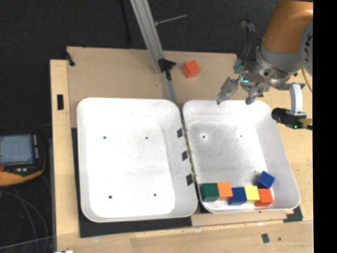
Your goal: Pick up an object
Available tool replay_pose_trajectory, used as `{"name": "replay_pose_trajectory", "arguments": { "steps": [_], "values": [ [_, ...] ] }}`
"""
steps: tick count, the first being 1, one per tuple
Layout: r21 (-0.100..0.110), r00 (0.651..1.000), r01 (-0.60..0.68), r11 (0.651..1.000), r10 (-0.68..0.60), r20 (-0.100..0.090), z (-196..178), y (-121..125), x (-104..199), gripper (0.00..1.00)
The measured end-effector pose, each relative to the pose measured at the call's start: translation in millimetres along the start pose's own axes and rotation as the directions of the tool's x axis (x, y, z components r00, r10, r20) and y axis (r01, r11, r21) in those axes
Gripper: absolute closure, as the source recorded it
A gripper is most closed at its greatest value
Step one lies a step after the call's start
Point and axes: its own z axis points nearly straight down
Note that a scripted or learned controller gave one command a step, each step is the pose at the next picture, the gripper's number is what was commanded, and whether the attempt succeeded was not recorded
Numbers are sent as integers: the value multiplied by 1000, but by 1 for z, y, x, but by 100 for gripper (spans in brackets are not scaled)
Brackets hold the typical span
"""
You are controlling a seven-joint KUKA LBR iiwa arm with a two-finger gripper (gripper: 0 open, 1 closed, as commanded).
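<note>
Grey steel fingers of the gripper [237,94] stand spread apart with nothing between them, poised above the far rim of the right bin [274,136]; by my reading this is the approach, no grasp begun; the blocks [237,192] sit packed in a row against that bin's near wall, well apart from the gripper, so the next move calls for a long reach and descent; an orange cube [190,69] lies on the bare brown bench [116,73], beyond the left bin [89,141]; the surroundings are dark.
</note>
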Motion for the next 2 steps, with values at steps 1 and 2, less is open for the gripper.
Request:
{"name": "replay_pose_trajectory", "arguments": {
  "steps": [1, 2],
  "values": [
    [-10, 1000, 3, 1000, -3, 1, -88, 15, 14, 0],
    [8, 1000, -9, 1000, 9, 2, 3, 13, -56, 0]
  ]
}}
